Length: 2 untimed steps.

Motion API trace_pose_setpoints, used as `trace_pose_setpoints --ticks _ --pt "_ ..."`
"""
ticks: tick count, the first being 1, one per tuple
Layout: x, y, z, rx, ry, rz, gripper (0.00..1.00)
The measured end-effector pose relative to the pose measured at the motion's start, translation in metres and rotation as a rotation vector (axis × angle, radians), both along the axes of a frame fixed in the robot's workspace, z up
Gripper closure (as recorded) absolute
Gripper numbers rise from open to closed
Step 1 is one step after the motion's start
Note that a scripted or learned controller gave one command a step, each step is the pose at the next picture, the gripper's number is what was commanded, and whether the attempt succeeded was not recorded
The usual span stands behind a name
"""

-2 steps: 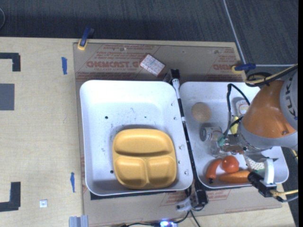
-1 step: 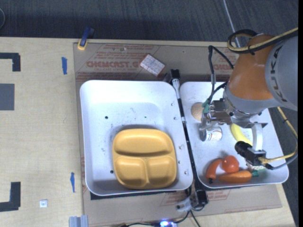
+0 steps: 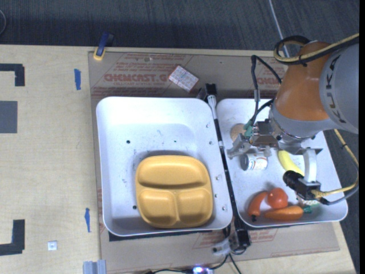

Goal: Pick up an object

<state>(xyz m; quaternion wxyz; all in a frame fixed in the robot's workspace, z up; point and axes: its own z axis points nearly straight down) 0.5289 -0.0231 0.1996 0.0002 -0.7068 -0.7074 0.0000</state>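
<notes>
Arm (image 3: 319,90) over the right bin (image 3: 336,213); gripper (image 3: 251,153) low near the bin's centre, whether spread or pressed together cannot be told. Banana (image 3: 290,163) at three o'clock of the gripper; tomato (image 3: 278,198) and carrot (image 3: 283,213) at five o'clock. Left bin (image 3: 114,153) holds a yellow tray (image 3: 174,190).

A: What does the arm (image 3: 319,90) hide?
B: Much of the right bin (image 3: 336,210), and most of the banana (image 3: 289,161) beneath its wrist.
A: And the arm itself?
B: Cut off by the right edge. The pale round thing (image 3: 237,131) left of it is too blurred to name.
</notes>
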Motion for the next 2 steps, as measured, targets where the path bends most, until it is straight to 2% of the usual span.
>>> trace_pose_setpoints --ticks 1,2 --pt "-0.017 -0.066 -0.015 0.000 0.001 -0.001 0.00" --pt "-0.013 -0.073 -0.113 -0.001 -0.005 -0.001 0.00"
